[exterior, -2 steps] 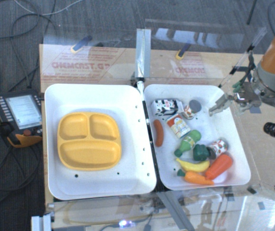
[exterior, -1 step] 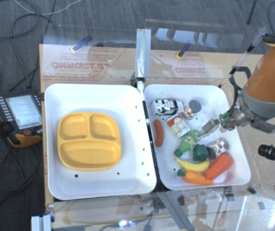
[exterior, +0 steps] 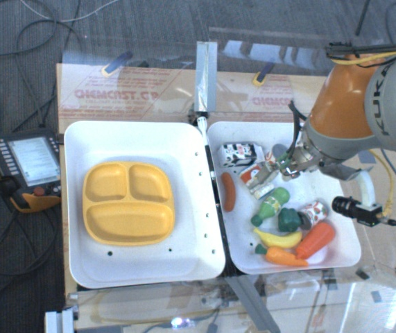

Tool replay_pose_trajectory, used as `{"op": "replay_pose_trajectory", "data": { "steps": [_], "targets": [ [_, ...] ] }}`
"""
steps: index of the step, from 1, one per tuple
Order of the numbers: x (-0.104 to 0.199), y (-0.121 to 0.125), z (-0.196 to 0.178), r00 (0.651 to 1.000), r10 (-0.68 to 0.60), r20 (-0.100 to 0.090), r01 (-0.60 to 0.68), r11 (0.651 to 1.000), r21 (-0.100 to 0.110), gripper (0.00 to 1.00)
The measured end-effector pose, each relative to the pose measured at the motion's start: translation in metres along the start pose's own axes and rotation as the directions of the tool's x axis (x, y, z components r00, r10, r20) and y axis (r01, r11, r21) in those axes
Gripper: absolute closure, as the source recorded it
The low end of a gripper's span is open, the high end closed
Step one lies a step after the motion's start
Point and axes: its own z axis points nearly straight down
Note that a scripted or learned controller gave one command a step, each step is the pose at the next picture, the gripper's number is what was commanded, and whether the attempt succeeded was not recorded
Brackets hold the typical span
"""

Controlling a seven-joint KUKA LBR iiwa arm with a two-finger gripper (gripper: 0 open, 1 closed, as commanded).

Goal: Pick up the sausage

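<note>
The sausage (exterior: 229, 191) lies alone against the right bin's (exterior: 350, 255) left wall, open floor beside it. The gripper (exterior: 286, 166) hovers right of it; finger state unclear. Toy vegetables (exterior: 291, 231) crowd further right.

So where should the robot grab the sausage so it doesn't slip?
Probably around its middle, coming straight down. The sausage lies flat and lengthwise right beside the left wall of the right bin, so the fingers may fit best closing across its narrow width, with one sliding between sausage and wall.
</note>
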Motion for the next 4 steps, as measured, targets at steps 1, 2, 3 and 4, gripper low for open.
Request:
{"op": "replay_pose_trajectory", "data": {
  "steps": [1,2,3,4],
  "targets": [
    [0.0,0.0,0.0,1.0,0.0,0.0,0.0,1.0,0.0,0.0],
    [0.097,0.034,0.015,0.987,0.163,0.0,-0.163,0.987,0.003,0.0],
    [0.031,-0.005,0.016,0.984,0.177,0.002,-0.177,0.984,0.001,0.0],
    [0.096,0.036,0.016,1.0,0.025,0.001,-0.025,1.0,0.001,0.0]
  ]
}}
